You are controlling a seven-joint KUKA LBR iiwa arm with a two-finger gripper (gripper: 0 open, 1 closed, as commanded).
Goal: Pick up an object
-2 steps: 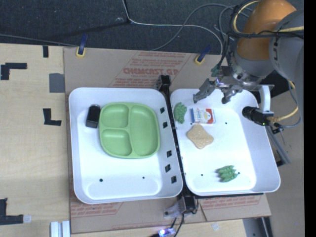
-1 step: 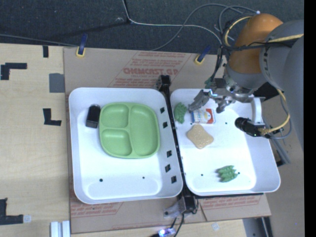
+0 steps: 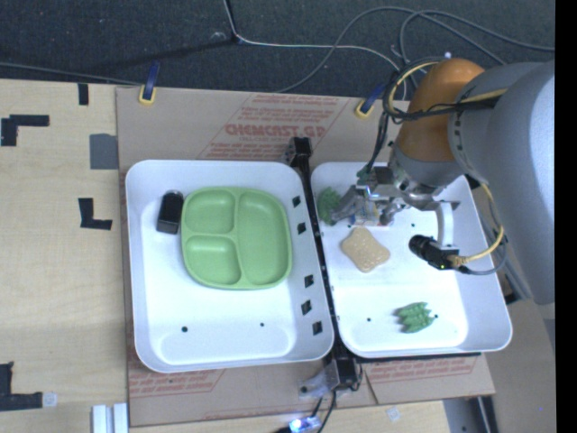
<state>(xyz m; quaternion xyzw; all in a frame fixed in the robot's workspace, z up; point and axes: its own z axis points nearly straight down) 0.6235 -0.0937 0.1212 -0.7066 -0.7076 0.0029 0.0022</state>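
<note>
Right bin (image 3: 487, 332), my count: three loose objects. One tan, sponge-like block (image 3: 365, 250) near the bin's middle, lying flat. One green leafy piece (image 3: 328, 203) at the upper left corner, against the divider side. One smaller green piece (image 3: 415, 317) toward the lower right, well apart from the other two.

One gripper (image 3: 377, 202), low over the bin's upper part, just above the tan block and just beside the leafy piece; I cannot tell how it is set, nor whether it touches either.

Left bin (image 3: 144, 269): one light green divided plate (image 3: 237, 238) with three compartments, and one small black object (image 3: 169, 213) just beside its left edge.

One grey arm (image 3: 514, 142) with orange band enters from the right.
</note>
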